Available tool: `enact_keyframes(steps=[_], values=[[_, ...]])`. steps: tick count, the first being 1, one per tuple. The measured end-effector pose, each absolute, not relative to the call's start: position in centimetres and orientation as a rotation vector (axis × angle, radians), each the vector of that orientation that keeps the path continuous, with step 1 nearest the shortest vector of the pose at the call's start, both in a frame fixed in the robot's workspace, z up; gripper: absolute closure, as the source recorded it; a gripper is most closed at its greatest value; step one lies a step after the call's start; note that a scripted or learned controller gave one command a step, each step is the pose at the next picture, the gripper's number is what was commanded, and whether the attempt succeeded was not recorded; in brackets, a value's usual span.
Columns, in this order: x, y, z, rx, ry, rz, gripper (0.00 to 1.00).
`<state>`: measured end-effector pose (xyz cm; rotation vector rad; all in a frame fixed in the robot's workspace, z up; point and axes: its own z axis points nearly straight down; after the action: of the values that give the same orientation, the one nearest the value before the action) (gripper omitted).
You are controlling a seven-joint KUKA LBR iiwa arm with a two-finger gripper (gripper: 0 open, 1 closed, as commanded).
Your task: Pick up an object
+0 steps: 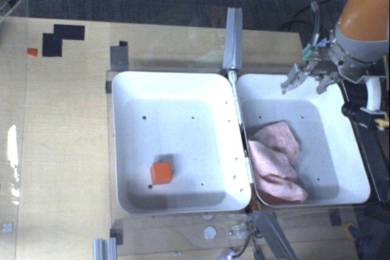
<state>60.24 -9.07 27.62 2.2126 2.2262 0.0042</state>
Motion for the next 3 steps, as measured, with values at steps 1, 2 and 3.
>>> enact_keyframes(steps=[1, 2, 3], values=[[61.0, -10.7, 9.7, 2.207, 2.226, 0.01, 0.0], [54.0, -13.5, 9.1, 2.107, 2.317, 0.009, 0.0], [52.7, -9.3, 9.1, 1.964, 2.429, 0.016, 0.0]])
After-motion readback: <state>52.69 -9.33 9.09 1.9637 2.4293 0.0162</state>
